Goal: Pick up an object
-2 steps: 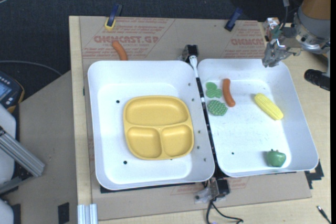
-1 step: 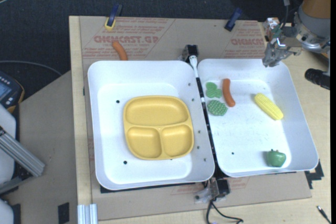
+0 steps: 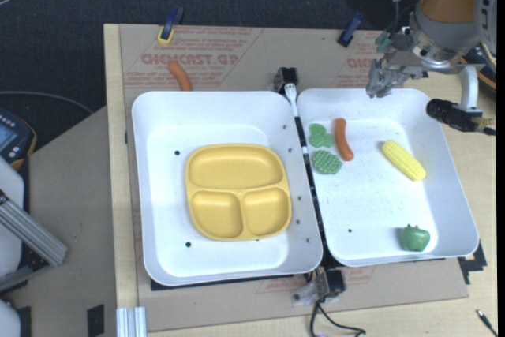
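Yellow plastic catches the eye first: a toy corn cob [image 3: 403, 159] lies in the right bin [image 3: 371, 245], toward its far right part, with its long axis running slantwise from upper left to lower right in the camera view. The gripper [image 3: 381, 87] hangs over the far rim of this same bin, near its upper edge, so the corn lies toward the near side from it and a little to the right. From where I stand I cannot tell whether the gripper is wide or narrow, because it is small and dark against the cardboard; I see nothing held in it.

Closer to the left wall of the right bin lies an orange toy sausage [image 3: 342, 139], its long axis almost straight toward the viewer, just beside two green leafy pieces [image 3: 323, 151]. It is also toward the near side from the gripper, but to the left. A green toy pepper [image 3: 414, 237] sits in the near right corner, well apart from the arm.

In my judgement, the sausage and the corn are the nearest choices, and a grasp should close across the short width of either one.

The left bin [image 3: 158, 170] bears a yellow divided plate [image 3: 237, 191].
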{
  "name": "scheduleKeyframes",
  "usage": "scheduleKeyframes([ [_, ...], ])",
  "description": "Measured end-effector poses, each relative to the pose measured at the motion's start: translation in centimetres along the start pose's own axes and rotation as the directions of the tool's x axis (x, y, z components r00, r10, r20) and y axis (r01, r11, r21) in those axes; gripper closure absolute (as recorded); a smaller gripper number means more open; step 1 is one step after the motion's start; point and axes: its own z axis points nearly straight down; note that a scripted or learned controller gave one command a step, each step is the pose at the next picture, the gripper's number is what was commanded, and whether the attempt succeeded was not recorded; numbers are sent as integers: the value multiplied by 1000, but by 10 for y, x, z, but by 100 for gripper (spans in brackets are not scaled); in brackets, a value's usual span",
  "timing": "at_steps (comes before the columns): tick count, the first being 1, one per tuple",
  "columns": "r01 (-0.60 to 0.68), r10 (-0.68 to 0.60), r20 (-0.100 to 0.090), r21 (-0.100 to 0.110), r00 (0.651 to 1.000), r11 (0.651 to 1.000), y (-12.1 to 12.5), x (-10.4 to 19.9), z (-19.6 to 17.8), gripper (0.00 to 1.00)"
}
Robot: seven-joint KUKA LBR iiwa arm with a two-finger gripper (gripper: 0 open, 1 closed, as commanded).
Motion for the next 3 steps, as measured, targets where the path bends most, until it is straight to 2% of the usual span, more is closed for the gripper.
scheduleKeyframes([
  [2, 1, -1, -2, 3, 1000, 1000, -10, 109, 8, 100],
  [3, -1, 1, 1, -3, 1000, 1000, 7, 157, 16, 100],
])
